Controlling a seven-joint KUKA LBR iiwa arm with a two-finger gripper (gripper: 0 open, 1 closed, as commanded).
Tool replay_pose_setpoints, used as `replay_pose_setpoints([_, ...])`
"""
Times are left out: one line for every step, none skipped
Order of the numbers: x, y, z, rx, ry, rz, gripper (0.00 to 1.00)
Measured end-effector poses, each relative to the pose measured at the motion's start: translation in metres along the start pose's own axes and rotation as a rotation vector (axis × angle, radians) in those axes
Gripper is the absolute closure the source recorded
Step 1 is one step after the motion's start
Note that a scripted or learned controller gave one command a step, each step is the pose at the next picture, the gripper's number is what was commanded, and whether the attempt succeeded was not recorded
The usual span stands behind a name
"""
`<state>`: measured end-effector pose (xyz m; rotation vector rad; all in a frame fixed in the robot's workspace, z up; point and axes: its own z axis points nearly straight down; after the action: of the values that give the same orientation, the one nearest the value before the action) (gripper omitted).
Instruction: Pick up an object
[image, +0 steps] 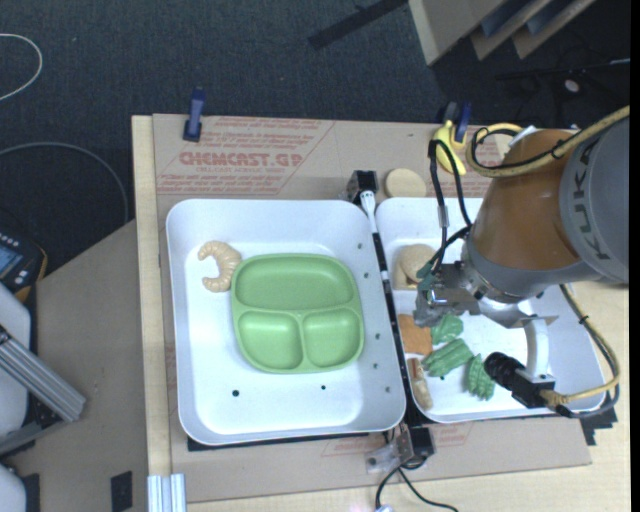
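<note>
My gripper (438, 298) hangs low over the left part of the right bin (578, 362), under the grey and orange arm (530, 215). Directly below it lies a green leafy piece (447, 326), with two more green pieces (450, 355) (479, 375) just in front. A tan bun-like item (412, 262) sits behind the gripper, and an orange-brown piece (411, 335) lies by the bin's left wall. Whether the gripper touches the green piece is unclear. The arm hides much of the right bin.
The left bin (190, 330) holds a green divided plate (297, 310) and a croissant (218, 265) at its back left. A tan disc (405, 183) lies on the cardboard behind the bins. Cables loop around the arm at the right.
</note>
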<state>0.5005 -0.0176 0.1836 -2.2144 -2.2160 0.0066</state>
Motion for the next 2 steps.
replay_pose_setpoints([0.054, -0.018, 0.000, -0.004, 0.001, -0.005, 1.00])
replay_pose_setpoints([0.081, 0.020, -0.001, -0.012, -0.003, -0.002, 1.00])
